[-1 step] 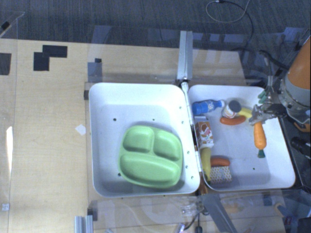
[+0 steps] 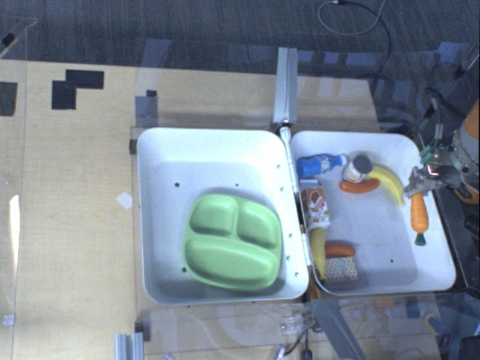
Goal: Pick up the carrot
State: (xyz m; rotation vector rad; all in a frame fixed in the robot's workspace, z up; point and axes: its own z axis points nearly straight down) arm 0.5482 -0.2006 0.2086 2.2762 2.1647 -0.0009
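Camera view puts the gripper [image 2: 426, 177] at the right bin's [image 2: 375, 285] right edge, its fingers closed on the top of the carrot [image 2: 418, 214] — which hangs down just inside that rim — so the grasp seems made, and next comes a straight lift clear of the banana [image 2: 388, 183].

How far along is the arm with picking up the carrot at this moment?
Done: the gripper has reached the right bin's far right side, just above the carrot. In hand: its tips sit at the carrot's upper end, but I cannot tell whether they grip it. Left: a clear grasp and the lift; the carrot appears to lie against the bin wall, beside the banana.
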